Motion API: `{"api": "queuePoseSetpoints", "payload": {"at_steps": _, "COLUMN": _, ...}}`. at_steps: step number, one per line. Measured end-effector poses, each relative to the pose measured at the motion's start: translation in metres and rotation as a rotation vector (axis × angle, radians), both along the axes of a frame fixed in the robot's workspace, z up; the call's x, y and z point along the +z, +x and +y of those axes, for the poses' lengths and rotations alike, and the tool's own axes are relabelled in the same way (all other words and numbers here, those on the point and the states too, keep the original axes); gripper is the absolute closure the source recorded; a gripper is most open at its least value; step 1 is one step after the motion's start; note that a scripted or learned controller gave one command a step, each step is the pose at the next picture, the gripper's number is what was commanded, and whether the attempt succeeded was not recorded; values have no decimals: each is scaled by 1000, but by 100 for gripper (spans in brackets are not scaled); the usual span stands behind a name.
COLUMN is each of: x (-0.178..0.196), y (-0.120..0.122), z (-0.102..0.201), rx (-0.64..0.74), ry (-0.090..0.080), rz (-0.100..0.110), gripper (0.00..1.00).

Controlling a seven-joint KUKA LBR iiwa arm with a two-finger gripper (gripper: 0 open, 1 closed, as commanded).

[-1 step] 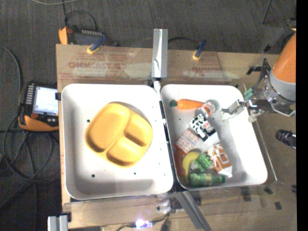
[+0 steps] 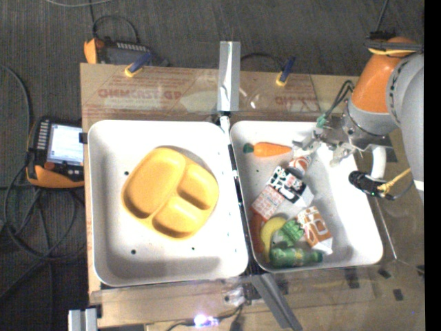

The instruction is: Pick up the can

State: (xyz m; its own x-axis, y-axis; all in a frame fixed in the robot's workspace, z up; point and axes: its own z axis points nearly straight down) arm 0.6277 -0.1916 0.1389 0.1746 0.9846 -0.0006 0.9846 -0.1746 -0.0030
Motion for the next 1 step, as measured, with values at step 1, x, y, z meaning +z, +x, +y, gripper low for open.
{"api": "queuePoseSetpoints", "payload": {"at_steps": 1, "x": -50, "y": 11, "z": 29, "rx": 22, "ry": -7, "rz": -9, "gripper": 0}}
